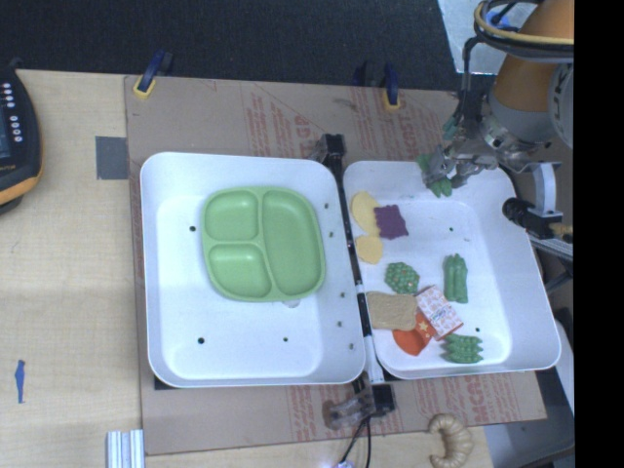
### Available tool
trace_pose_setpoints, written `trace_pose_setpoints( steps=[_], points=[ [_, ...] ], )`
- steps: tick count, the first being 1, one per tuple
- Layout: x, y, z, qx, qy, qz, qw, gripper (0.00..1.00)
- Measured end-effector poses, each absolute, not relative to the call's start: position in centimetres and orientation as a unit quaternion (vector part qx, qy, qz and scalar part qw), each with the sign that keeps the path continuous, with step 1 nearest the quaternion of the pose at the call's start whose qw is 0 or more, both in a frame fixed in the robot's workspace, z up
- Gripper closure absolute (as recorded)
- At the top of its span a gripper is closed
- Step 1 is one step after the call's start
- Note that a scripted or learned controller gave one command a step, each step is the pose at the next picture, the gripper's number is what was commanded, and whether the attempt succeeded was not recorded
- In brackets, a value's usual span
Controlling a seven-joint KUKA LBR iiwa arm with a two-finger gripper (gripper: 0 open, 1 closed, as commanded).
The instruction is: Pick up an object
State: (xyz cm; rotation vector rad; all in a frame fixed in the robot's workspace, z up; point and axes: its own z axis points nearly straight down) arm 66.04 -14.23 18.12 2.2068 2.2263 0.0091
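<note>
My gripper (444, 172) hangs over the far edge of the right bin (526, 291), near its back right corner. A small dark green object (438, 180) sits between its fingertips, lifted off the bin floor. Lying in the right bin are two yellow pieces (363, 208), a purple block (391, 221), a round green item (402, 278), a long green vegetable (455, 278), a tan slice (392, 310), a red piece (412, 340), a red-and-white packet (440, 312) and another green item (462, 349).
The left bin (175, 339) holds a light green divided plate (263, 242). A black controller (15, 130) lies at the bench's left edge. Clamps (390, 91) hold the cardboard at the back. A beige curled object (450, 439) lies in front of the bins.
</note>
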Motion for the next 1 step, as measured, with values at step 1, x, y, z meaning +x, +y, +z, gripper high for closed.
trace_pose_setpoints(
  steps=[1],
  points=[
    [60.43,-8.14,22.72,0.704,0.71,-0.0002,-0.002,1.0]
  ],
)
